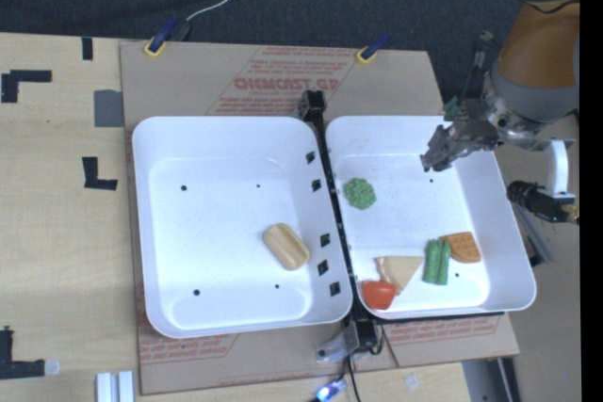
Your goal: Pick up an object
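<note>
A: Where is the pincer (435,157)?

B: Over the far right corner of the right bin (504,292). It is dark and small here; I cannot tell how it is set, and nothing shows in it.

A: What could it pick up?

B: The nearest thing is a green broccoli floret (359,193), to its left and slightly nearer us. Round, no long axis. A green stick (436,262), cracker (463,247), cheese wedge (399,270) and tomato (379,295) cluster along the near edge. A bread roll (285,246) lies in the left bin (160,231), angled.
</note>
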Tool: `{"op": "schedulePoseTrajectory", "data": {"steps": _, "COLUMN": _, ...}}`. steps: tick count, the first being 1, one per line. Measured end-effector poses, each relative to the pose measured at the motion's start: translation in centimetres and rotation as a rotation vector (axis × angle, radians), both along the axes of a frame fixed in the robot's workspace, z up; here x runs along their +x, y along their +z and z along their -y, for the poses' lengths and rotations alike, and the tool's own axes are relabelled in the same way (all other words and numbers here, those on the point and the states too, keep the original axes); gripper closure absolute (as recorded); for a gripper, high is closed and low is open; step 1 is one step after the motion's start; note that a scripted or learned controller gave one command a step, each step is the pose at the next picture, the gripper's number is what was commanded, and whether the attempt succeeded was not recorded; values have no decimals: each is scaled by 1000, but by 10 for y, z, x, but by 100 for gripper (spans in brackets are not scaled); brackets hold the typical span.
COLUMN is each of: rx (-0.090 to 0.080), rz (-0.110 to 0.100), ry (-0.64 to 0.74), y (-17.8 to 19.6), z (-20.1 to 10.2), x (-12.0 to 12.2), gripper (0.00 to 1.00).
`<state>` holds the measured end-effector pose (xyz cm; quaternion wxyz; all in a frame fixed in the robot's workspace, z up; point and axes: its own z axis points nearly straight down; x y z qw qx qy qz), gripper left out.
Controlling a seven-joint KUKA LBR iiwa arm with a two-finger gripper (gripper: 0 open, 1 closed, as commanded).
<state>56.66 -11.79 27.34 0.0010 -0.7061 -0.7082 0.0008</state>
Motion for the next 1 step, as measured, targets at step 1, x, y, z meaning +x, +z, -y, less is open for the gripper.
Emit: {"op": "schedulePoseTrajectory", "data": {"steps": 1, "rx": 0, "rz": 0, "ry": -1, "y": -1, "z": 0, "x": 0, "gripper": 0}}
